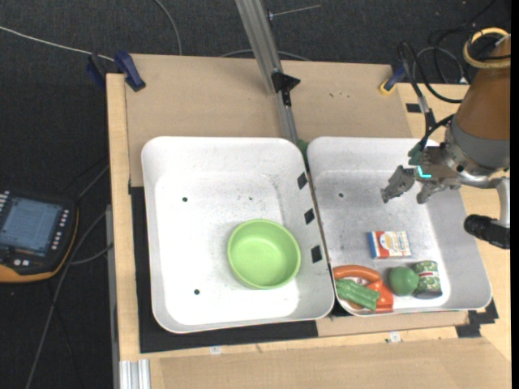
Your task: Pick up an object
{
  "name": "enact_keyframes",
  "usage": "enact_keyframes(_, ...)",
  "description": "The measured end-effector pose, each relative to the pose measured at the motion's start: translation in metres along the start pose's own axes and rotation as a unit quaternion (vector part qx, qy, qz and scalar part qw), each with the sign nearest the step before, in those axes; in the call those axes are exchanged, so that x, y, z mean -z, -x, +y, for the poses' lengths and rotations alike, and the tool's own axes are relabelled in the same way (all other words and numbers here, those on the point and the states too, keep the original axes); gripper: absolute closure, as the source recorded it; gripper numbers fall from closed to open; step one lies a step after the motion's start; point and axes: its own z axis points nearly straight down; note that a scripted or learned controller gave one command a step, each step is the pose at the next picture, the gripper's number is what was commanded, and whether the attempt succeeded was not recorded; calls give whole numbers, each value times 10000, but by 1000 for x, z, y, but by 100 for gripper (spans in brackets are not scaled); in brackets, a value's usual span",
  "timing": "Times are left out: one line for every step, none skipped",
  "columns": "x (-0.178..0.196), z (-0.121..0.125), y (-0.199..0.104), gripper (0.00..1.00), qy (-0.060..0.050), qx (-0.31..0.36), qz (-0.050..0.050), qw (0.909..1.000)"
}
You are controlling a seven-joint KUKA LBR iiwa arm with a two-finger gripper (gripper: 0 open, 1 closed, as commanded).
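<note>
My gripper [412, 190] hangs over the right bin [357, 168], near its right side, with its two fingers spread apart and nothing between them. Below it in the same bin lie a small white and blue box [389, 243], a green ball [401, 280], a dark can [427, 279] and an orange and green vegetable toy [358, 288] at the front edge. A light green bowl [263, 254] sits in the left bin [186, 177], toward its front right.
A metal pole [263, 47] runs from the top down to the gap between the bins. Blue clamps [130, 70] hold the bench's back corners. A handheld pendant [32, 233] lies at the far left on the floor.
</note>
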Motion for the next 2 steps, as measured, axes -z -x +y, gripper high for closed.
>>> enact_keyframes(0,0,0,0,-1,0,0,10000)
enact_keyframes(-44,-5,5,0,-17,-2,1,10000)
